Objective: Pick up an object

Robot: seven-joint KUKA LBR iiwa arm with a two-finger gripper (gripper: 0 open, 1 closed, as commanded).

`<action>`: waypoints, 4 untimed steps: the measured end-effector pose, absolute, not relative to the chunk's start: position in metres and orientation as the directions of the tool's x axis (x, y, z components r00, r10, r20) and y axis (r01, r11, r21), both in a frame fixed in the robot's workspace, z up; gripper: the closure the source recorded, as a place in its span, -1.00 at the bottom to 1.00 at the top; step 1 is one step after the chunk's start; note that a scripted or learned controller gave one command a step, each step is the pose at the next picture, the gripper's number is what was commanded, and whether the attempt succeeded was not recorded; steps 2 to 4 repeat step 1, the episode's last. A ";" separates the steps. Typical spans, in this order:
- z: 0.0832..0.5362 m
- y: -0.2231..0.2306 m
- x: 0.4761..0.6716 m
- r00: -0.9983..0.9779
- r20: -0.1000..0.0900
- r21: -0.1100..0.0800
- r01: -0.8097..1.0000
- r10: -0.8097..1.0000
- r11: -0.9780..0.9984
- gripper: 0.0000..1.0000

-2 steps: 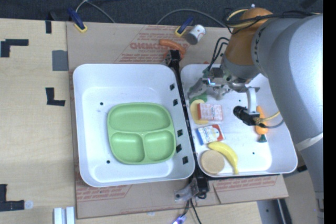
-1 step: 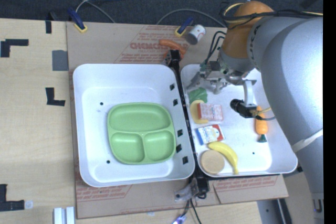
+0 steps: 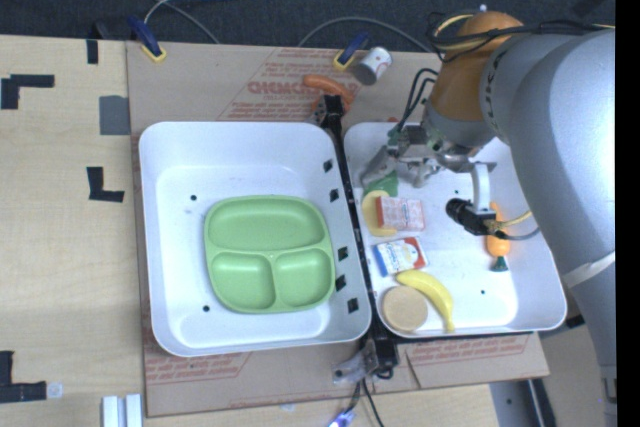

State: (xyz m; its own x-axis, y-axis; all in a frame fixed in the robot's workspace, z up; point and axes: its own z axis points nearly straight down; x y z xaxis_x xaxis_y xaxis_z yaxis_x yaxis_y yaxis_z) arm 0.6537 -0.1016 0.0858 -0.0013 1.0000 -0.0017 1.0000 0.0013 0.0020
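Observation:
My gripper [image 3: 402,163] hangs low over the far left part of the right bin [image 3: 530,300], under the orange band of the wrist. A small green object [image 3: 383,183] lies just beneath and to the left of the gripper, partly covered by it. In front of that lies a yellow and pink packet [image 3: 396,213]. Closer to the front are a blue, white and red packet [image 3: 398,257], a banana [image 3: 433,296] and a round tan disc [image 3: 404,311]. An orange carrot-like piece [image 3: 497,241] lies to the right.
The left bin [image 3: 165,215] holds a green divided plate [image 3: 268,252]. The grey arm covers the right bin's far right corner. Clamps and a small white roll [image 3: 371,65] sit on the cardboard behind the bins.

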 end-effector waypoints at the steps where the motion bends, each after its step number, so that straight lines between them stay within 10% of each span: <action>1: 0.096 -0.101 0.654 -0.002 -0.002 0.002 1.000 1.000 0.002 1.00; 4: 0.096 -0.101 0.654 -0.002 -0.002 0.002 1.000 1.000 0.002 1.00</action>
